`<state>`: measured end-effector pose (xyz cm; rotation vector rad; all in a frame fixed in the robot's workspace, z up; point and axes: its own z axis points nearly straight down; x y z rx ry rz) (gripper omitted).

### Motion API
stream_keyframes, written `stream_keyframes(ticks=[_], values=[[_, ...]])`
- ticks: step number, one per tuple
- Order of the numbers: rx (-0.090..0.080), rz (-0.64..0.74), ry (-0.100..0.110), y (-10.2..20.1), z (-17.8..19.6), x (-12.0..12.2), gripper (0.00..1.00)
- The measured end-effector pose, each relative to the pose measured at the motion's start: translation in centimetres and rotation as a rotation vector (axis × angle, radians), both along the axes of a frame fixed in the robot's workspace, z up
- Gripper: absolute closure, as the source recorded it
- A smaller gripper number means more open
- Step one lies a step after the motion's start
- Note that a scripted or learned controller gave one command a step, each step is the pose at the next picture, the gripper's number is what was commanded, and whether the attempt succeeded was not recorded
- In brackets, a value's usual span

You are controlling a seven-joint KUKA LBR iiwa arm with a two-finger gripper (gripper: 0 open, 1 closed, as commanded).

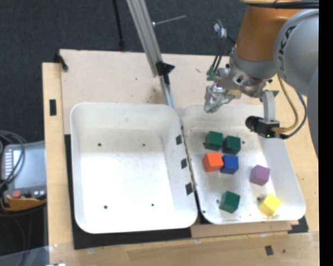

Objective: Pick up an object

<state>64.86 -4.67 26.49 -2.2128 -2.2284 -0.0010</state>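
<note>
Reaching in from the right, the grey arm [299, 37] with its orange band [261, 21] holds the fingers [213, 103] above the far edge of the right bin [291, 176]. The fingers point down and look close together, but it is too blurry to tell if they are spread or pressed shut. Nothing can be seen between them.

Seven blocks lie in the right bin. Two dark green blocks [213, 140] [231, 144] sit side by side, touching. Just below them, an orange block [213, 161] touches a blue block [230, 164]. A purple block [260, 174] sits alone to the right. Near the front edge are one more green block [230, 201] and a yellow block [270, 204], well apart.

Beside it is the left bin [83, 121]. Both bins sit on the desk [105, 76]. A silver pole [147, 32] leans over the desk. No writing can be read anywhere.
</note>
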Motion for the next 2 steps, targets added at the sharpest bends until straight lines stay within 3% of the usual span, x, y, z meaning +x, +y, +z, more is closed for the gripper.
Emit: stream_keyframes(ticks=[2], values=[[-0.001, -0.001, 0.001, 9.5, -2.9, -2.8, 1.0]])
